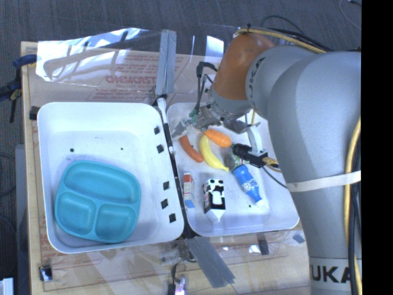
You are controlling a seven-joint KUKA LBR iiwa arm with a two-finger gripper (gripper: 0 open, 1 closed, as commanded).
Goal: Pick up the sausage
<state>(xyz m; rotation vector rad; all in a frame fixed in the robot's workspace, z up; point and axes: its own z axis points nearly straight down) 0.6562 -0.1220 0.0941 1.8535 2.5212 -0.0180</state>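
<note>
A view from above of two shallow white bins side by side. The left bin (55, 134), well away from the gripper, holds one blue divided tray (97, 200), lying flat. In the right bin (279, 217) the gripper (199, 120) hangs low at the far end, under the grey arm (295, 103); whether it is spread or closed cannot be told. One orange-red sausage (190, 148) lies just below and beside it, loose on the bin floor, apparently unheld. Right of the sausage lie one yellow banana (212, 154), one orange carrot (218, 137), and one blue bottle (247, 183). Nearer the viewer sit one small carton (188, 184) and one black-and-white carton (214, 196). The gripper likely hovers there to line up on the sausage.
</note>
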